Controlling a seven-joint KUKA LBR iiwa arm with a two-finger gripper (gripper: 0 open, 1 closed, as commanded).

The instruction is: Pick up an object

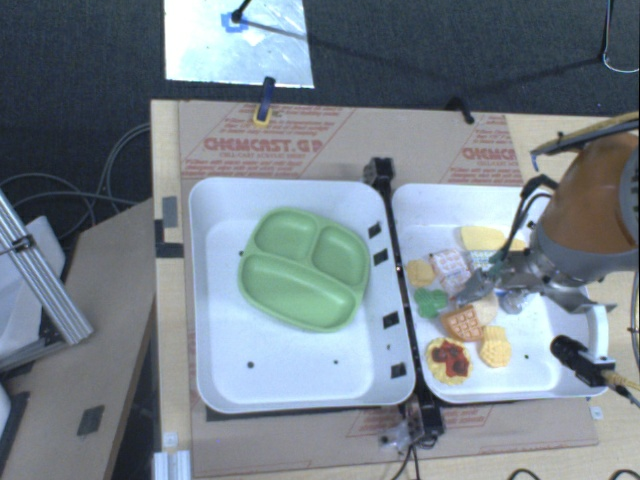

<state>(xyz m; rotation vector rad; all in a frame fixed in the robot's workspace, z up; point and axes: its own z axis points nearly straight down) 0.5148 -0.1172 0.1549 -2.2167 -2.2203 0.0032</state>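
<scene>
A: Plastic toy food, several pieces, in the right bin (560,373): yellow piece (482,238) at the back, pink-white block (450,264), green piece (430,301), waffle (463,322), red-topped round (449,359), yellow ridged piece (494,348).

B: Gripper?

A: Gripper (490,280) low among the cluster, just beside the waffle and the pink-white block. Fingers blurred against the food; whether released or clenched, I cannot tell. Nothing legibly between them.

B: Anything cut off?

A: Arm (590,208), grey and orange, runs out at the frame's right and covers that bin's far corner.

B: Left bin (230,368)?

A: One green divided plate (303,268), three compartments, lying flat.
</scene>
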